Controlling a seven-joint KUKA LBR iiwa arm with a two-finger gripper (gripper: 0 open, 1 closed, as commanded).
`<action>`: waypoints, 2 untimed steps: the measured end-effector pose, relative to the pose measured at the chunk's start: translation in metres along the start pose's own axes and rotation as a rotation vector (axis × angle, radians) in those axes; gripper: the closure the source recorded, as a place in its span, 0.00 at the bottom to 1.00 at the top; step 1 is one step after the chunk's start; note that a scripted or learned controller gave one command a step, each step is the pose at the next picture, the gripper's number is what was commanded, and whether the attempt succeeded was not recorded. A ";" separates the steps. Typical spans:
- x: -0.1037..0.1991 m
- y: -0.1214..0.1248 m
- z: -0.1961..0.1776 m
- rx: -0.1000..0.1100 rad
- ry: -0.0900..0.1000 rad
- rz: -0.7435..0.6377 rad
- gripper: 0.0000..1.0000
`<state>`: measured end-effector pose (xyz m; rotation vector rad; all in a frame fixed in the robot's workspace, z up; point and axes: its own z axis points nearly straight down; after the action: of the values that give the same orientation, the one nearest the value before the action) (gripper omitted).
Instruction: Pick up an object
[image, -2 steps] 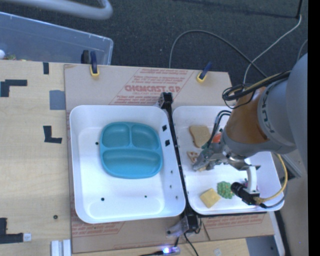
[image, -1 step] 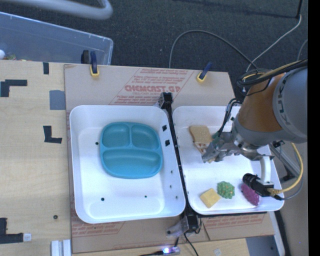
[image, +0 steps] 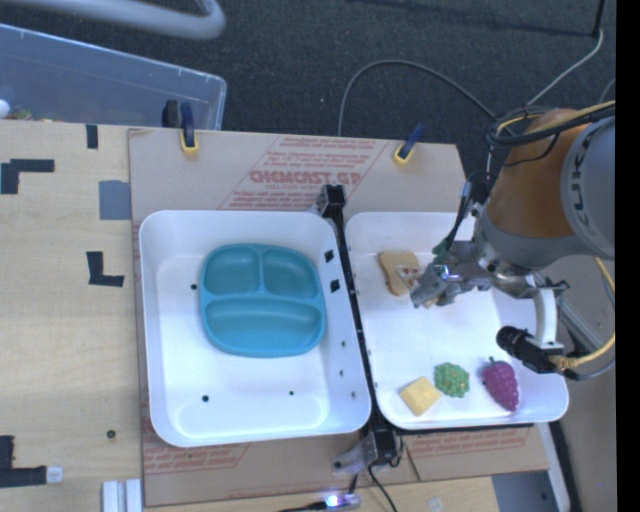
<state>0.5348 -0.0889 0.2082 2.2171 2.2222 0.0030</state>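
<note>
Gripper (image: 432, 290) parked low in the right bin (image: 400, 335), right next to the tan bread-looking piece (image: 399, 271).

Honestly can't tell how far the fingers are spread, since they're just a dark metal blur from this angle, and nothing is visibly between them. The tan piece sits just to the camera-left of the gripper tip, close enough that it might be touching, hard to say. Well below the tan piece, along the bin's near wall, sit a yellow block (image: 420, 396), a green bumpy ball (image: 452, 379) and a purple grape bunch (image: 501, 384). The left bin (image: 170, 390) holds a blue divided plate (image: 263, 300).
</note>
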 end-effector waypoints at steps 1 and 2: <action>0.000 0.001 -0.021 0.002 0.000 0.001 1.00; 0.055 0.002 -0.009 0.005 0.001 -0.004 1.00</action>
<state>0.5369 -0.0334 0.2170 2.2162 2.2294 -0.0013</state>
